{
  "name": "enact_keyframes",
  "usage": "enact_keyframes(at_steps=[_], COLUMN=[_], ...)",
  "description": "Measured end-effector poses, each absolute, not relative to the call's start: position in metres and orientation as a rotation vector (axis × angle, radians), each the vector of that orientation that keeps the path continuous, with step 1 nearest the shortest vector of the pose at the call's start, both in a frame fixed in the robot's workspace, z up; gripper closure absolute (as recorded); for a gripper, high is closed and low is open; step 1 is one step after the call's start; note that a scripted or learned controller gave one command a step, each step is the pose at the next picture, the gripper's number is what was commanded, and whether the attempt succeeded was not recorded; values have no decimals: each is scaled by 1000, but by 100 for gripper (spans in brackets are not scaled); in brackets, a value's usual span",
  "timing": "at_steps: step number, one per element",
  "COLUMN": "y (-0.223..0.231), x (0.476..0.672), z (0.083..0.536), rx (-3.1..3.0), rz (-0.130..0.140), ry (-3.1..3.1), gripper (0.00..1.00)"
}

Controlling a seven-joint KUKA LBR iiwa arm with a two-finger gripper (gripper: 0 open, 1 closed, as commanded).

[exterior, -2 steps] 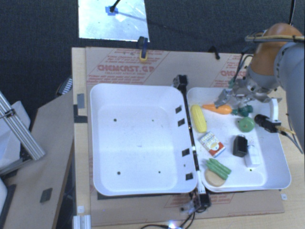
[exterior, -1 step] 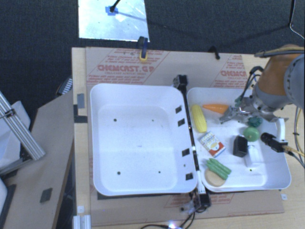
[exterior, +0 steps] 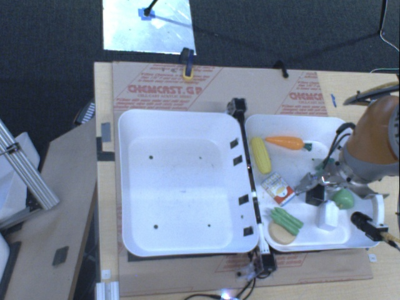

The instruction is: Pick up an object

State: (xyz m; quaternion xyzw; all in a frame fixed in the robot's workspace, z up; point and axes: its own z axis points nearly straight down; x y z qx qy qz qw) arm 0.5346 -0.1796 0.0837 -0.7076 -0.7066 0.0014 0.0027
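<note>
Near edge of the right bin: a round tan piece with green beans just beside it, and a white block to their right. Slightly farther, the gripper sits low among a green ball, the white block and a small red-and-white packet; whether it is apart or together, cannot tell. Farther still lie a corn cob and a carrot. Risk: with 3 items crowding the tool, it may nudge the ball away or close on nothing. The left bin plays no part.
</note>
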Motion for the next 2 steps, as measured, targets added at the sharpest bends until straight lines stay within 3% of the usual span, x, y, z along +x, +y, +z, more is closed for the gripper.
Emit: enact_keyframes(at_steps=[1,2], y=[-180,-95], x=[540,616], z=[96,92], rx=[-2223,-2210], rz=[-4,-10], ry=[-2226,-2240], gripper=[100,100])
